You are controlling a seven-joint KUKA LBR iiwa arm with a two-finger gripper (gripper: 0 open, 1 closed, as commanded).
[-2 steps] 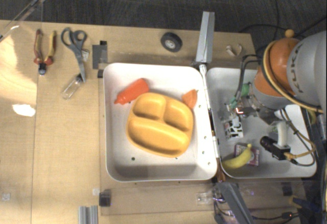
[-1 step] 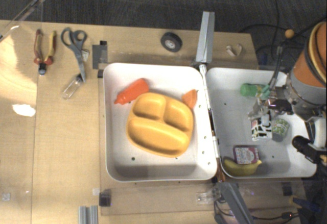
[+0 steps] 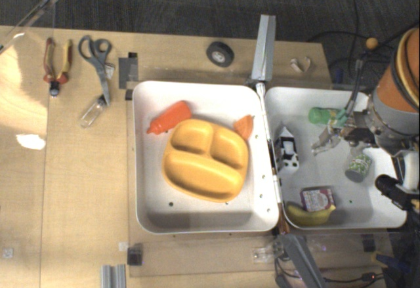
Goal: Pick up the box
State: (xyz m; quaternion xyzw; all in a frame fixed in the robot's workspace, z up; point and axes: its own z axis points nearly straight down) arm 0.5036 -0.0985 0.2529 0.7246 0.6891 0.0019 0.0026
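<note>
While the box [image 3: 317, 199] is lying near the right bin's [image 3: 387, 218] front wall, just touching the banana [image 3: 310, 215], the gripper [image 3: 330, 138] is hovering well behind it, its closure impossible to tell; descending squarely avoids nudging fruit.

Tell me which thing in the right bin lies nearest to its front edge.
The banana. It lies along the front wall of the right bin, just below the purple box; the others sit farther back.

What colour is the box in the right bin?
The box is dark purple-maroon with a pale label, lying beside the banana; the camera view shows it.
</note>
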